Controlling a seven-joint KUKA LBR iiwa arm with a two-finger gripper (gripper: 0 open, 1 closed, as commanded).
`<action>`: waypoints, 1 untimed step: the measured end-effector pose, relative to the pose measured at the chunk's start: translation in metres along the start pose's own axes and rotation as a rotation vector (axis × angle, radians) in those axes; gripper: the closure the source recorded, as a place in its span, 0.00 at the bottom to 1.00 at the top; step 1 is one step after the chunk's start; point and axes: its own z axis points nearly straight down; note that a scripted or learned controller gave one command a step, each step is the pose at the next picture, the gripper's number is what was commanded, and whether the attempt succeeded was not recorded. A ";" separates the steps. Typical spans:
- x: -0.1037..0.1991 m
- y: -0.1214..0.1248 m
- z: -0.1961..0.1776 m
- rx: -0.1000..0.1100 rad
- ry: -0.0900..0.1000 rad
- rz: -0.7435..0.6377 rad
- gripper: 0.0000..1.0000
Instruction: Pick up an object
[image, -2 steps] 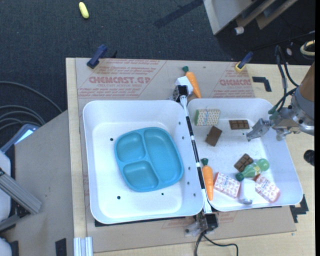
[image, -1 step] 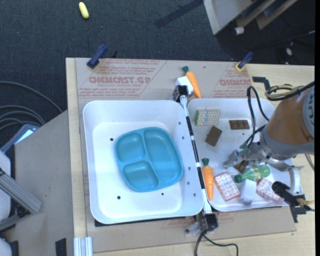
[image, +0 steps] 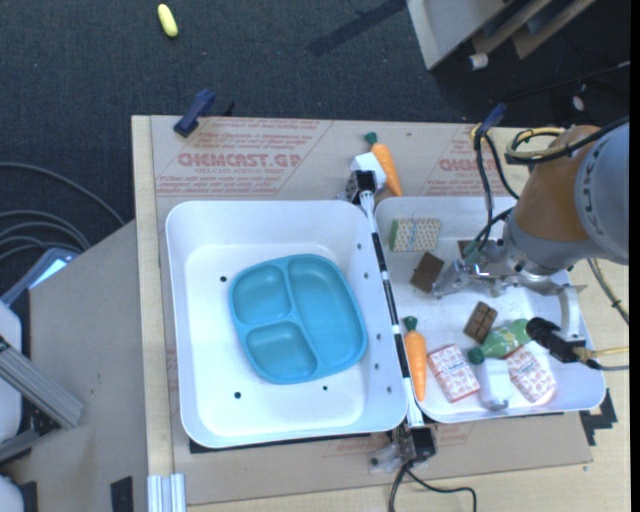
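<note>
Blue plate (image: 297, 317), orange carrot (image: 416, 364), white bins (image: 190, 300)

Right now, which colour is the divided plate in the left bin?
Light blue plate, seen in the camera view.

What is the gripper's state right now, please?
Gripper: over the right bin, beside a brown block; state cannot be told.

Left bin (image: 190, 300): blue tray (image: 297, 317) takes the centre, bare floor all round it, widest at the front and left. Right bin (image: 450, 208) is tight: arm (image: 570, 200) hangs over the back right, cables (image: 490, 190) drape beside it. Front half is cluttered with carrot (image: 415, 362), red packets (image: 455, 373) (image: 530, 375), brown blocks (image: 480, 320) (image: 428, 270) and green bottle (image: 505, 340), gaps narrow. Open patch sits mid-left between the blocks and the carrot. Second carrot (image: 386, 168) lies outside, behind the bins.
</note>
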 end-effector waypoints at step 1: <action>-0.024 -0.068 0.000 0.002 0.000 0.002 0.00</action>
